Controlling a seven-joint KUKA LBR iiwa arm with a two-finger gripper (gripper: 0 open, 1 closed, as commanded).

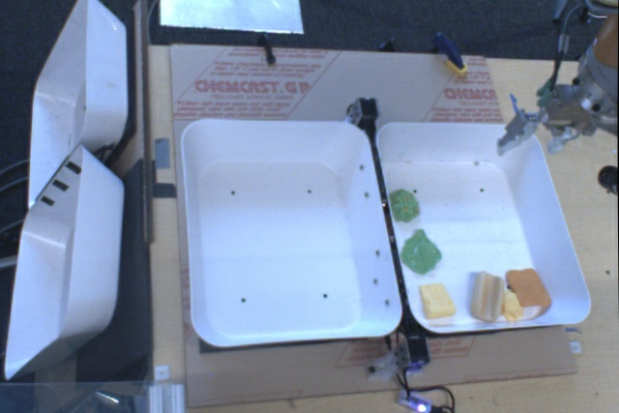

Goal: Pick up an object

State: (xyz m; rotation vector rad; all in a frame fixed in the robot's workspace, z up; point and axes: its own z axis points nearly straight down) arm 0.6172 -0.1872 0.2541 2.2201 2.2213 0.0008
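over the far right corner of the right bin, the gripper hangs with its two fingers spread apart and nothing between them. every item lies toward the near end of that bin, so the coming move runs from the far corner toward the near wall and a little leftward.

closest to the gripper is the small green lump, just beside the divider where the two bins meet. a larger green piece sits nearer the camera, also close to that divider. along the near wall lie a yellow block, a tan roll and an orange piece; the roll and the orange piece look to be touching, with a small yellow bit tucked between them, so fingers would have little room there.

the yellow block stands apart from its neighbours, with bare floor on its far side, and seems the easiest target. the tan roll's long axis runs roughly far to near. the green pieces leave scant room on the divider side. the middle of the right bin's floor is open for travel; the left bin plays no part.
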